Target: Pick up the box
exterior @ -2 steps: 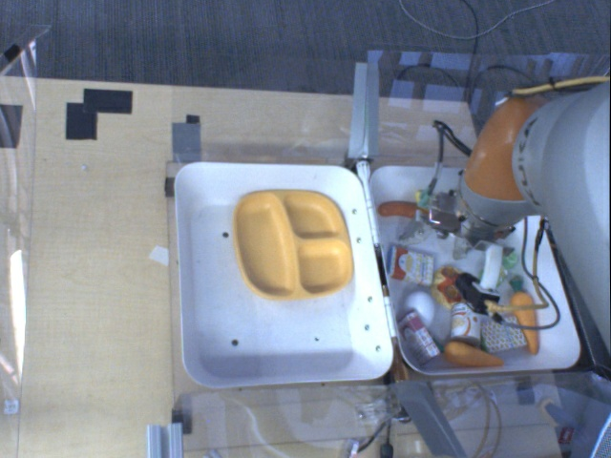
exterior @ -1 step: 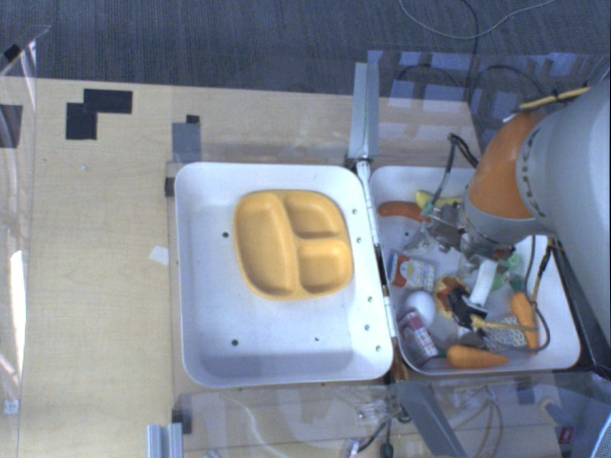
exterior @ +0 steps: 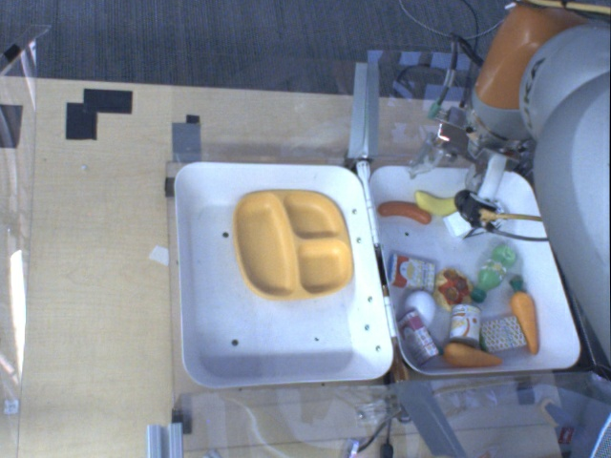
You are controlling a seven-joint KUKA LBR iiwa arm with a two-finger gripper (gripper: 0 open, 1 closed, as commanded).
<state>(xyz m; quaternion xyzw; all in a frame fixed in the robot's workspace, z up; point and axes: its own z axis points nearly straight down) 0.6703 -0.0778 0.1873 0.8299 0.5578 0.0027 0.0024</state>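
The box [exterior: 412,272] is small, red and white, and it lies flat in the right bin [exterior: 554,256], close to that bin's left wall. Just behind the box, toward the back of the bench, lies a red sausage [exterior: 405,212], and a yellow banana [exterior: 436,202] lies beside the sausage. Right next to the box, on its right, is a red and yellow toy [exterior: 452,286]. In front of the box sits a white egg [exterior: 418,305], and a small can [exterior: 465,322] stands a bit further right. A green bottle [exterior: 495,267] and an orange carrot [exterior: 523,321] are further to the box's right. Left of the box, in the left bin [exterior: 205,284], sits a yellow plate [exterior: 291,241]. The gripper [exterior: 427,160] hangs well behind the box, over the back edge of the right bin, holding nothing. I cannot tell if its pincer is apart or together.
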